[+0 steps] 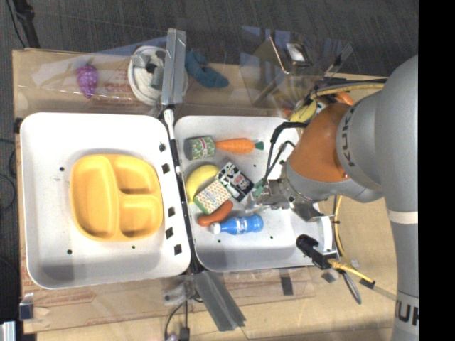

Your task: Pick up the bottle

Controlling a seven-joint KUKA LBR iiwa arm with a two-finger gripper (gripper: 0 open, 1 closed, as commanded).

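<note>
From my console the grey KUKA arm [370, 148] takes up the three o'clock side, its orange band bent over the right-hand bin [281, 251], which I judge puts the wrist low enough for a grasp among the clutter. The left-hand bin [43, 190] carries a yellow divided tray [117, 194] at its centre, well apart from the work. In the right bin the objects crowd toward the nine o'clock wall: a yellow banana-like piece [199, 178], an orange carrot [237, 145] at twelve o'clock beside a small green can [200, 147], a patterned carton [213, 195], a dark printed box [236, 179] and a reddish sausage shape [215, 215]. The blue-and-white bottle [238, 225] lies on its side at six o'clock of that heap, touching the sausage. The gripper [266, 192] sits just at the bottle's one o'clock, above its cap end; whether its fingers are spread or pressed together I cannot tell, and nothing shows between them.
</note>
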